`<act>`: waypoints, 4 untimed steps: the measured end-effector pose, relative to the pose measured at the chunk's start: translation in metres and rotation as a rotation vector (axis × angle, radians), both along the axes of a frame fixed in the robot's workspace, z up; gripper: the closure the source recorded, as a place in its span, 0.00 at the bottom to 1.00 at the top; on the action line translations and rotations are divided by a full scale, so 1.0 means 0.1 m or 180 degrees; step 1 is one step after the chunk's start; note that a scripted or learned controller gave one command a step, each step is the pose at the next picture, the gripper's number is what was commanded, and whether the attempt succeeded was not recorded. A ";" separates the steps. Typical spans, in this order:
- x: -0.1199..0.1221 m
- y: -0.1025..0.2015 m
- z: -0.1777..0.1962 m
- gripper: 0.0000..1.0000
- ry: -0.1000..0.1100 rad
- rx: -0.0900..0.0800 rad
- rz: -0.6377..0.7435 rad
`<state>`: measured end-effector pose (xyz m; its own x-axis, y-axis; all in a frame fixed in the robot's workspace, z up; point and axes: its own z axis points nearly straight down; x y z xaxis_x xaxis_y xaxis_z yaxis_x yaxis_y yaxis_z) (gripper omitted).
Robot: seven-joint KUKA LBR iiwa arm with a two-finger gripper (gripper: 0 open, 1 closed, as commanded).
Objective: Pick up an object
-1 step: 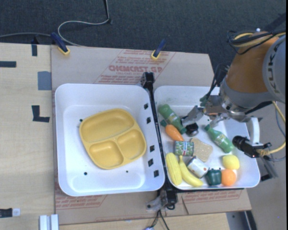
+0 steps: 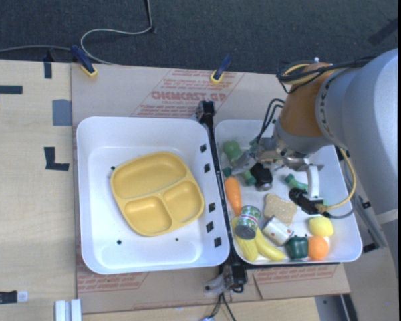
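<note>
My gripper (image 2: pixel 255 164) is low in the right bin (image 2: pixel 344 246), near its upper left part, with the orange band (image 2: pixel 301 112) and the grey arm behind it to the right. Just left of the gripper lies a green toy (image 2: pixel 232 149), and below that an orange carrot (image 2: pixel 233 194). A black piece (image 2: pixel 260 174) sits right under the gripper. Toward the front lie a green can (image 2: pixel 248 218), a bread slice (image 2: pixel 281 208), a white can (image 2: pixel 276 231), a banana (image 2: pixel 267 247), a lemon (image 2: pixel 321 226), an orange (image 2: pixel 317 247) and a dark green pepper (image 2: pixel 296 247).
The left bin (image 2: pixel 97 246) holds a yellow divided plate (image 2: pixel 157 192). A black divider with clips (image 2: pixel 214 179) runs between the two bins. Cables (image 2: pixel 341 199) hang from the wrist over the right bin's right side. Cardboard lies under both bins.
</note>
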<state>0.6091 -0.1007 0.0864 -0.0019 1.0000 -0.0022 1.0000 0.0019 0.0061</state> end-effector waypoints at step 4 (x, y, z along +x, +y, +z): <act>0.57 -0.41 0.17 0.00 0.0018 0.0002 -0.0002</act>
